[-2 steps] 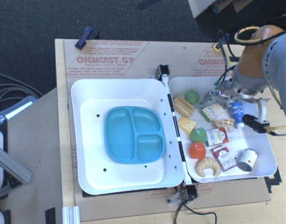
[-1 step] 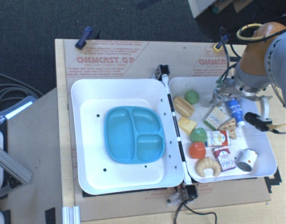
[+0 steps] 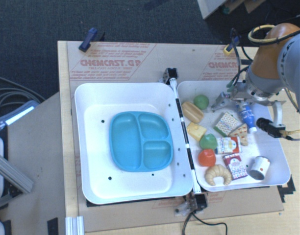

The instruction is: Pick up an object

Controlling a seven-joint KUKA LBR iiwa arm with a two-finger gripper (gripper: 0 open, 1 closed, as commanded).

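Tool [image 3: 237, 101] near "CHEMCAST" board [image 3: 111, 61]

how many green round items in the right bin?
2. One green ball near the bin's far left corner, another mid-left, between the yellow block and the red ball. More could hide under the arm.

Grey arm with orange band reaching in from the right, tool [image 3: 232, 100] angled down-left
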